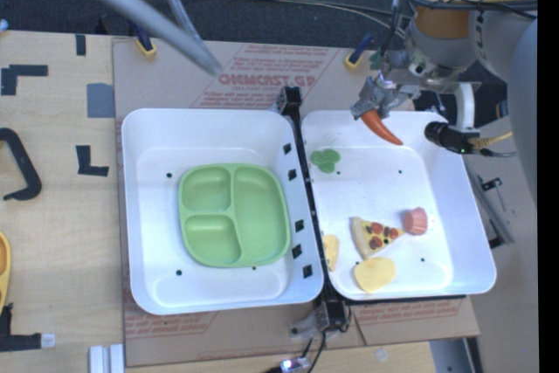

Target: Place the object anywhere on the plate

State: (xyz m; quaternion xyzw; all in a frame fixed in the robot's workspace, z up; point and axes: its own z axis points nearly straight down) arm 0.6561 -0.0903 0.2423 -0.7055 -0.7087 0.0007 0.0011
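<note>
**Carrot in the Gripper Above the Right Bin**

Red print on the cardboard sheet [262, 74] under the bins read "CHEMCAST GP", partly crossed by a grey bar.

There were two white bins, clipped together along a black seam. The left bin [144, 188] held one green plate [234, 214] with three compartments. On the floor of the right bin [454, 214] lay five toy foods: a green leafy piece [326, 159], a pizza slice [374, 235], a pink cupcake [416, 221], a yellow round piece [375, 274] and a small yellow piece [330, 251] against the seam.

The gripper [374, 107] hung over the right bin's far edge, its fingers clenched on one orange carrot [382, 127] that slanted down from them, well apart from the plate.

The bench was pale wood with black tape marks, and dark flooring lay beyond.
</note>
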